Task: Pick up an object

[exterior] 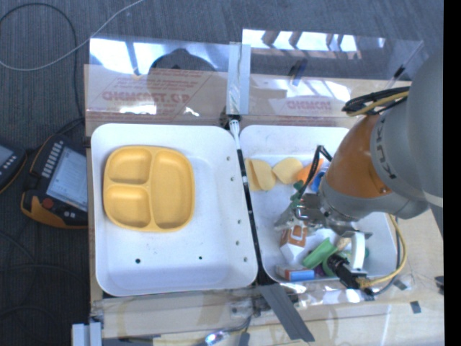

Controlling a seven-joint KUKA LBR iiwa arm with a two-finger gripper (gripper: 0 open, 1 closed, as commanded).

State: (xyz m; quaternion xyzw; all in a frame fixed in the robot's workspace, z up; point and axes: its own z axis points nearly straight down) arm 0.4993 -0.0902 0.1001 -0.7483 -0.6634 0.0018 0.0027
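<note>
So the pick looks barely started, going by what's seen here. The two-finger metal gripper (306,215) is lowered into the shallow white right-hand bin (270,265), right over a small pile of clutter. Whether it's apart or together can't be told, since the wrist blocks it. Nothing is seen gripped, so no object can be counted as picked. Just below the gripper a small brown-and-white carton (293,238) is found, with a green cylindrical piece (318,254) beside it. Two pale yellow wedge-shaped pieces (272,172) are left further up. The yellow divided plastic plate (149,187) sits well off to the far side, untouched.
</note>
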